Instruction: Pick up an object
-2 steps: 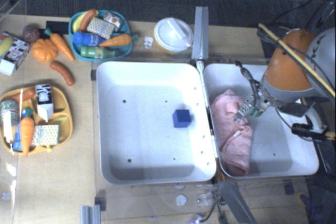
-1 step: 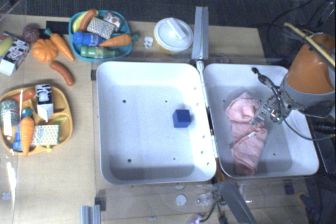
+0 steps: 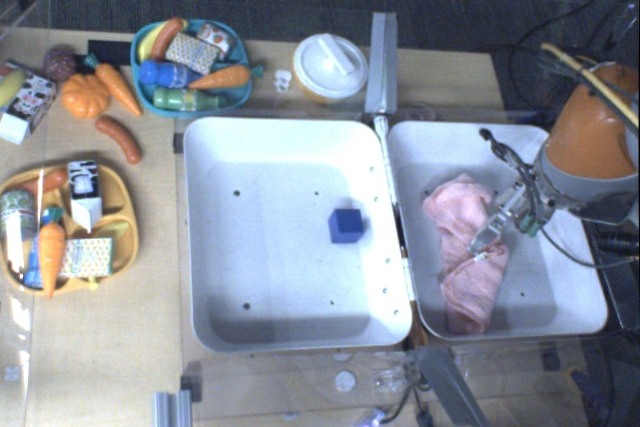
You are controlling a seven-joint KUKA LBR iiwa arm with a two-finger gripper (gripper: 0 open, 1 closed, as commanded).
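you're looking down on two white bins with a grey divider bar point(image 3: 380, 65) at their joint, so take that bar as your landmark. to its right, in the right bin point(image 3: 570, 310), a crumpled pink cloth point(image 3: 462, 250) lies stretched from the middle toward the near wall. the gripper point(image 3: 492, 240) sits low over the cloth's right edge, hanging from the orange band point(image 3: 590, 130) at the far right of the bin. whether its fingers are apart or together you cannot tell at this angle, and nothing shows the cloth pinched between them. left of the bar, in the left bin point(image 3: 250, 315), a small blue cube point(image 3: 346, 224) rests on the floor, nearer the bar than the far wall. just left of the bar's top end stands a white lidded bowl point(image 3: 331, 65). further left are a blue basket of toy food point(image 3: 190, 65) and a yellow tray point(image 3: 120, 235).
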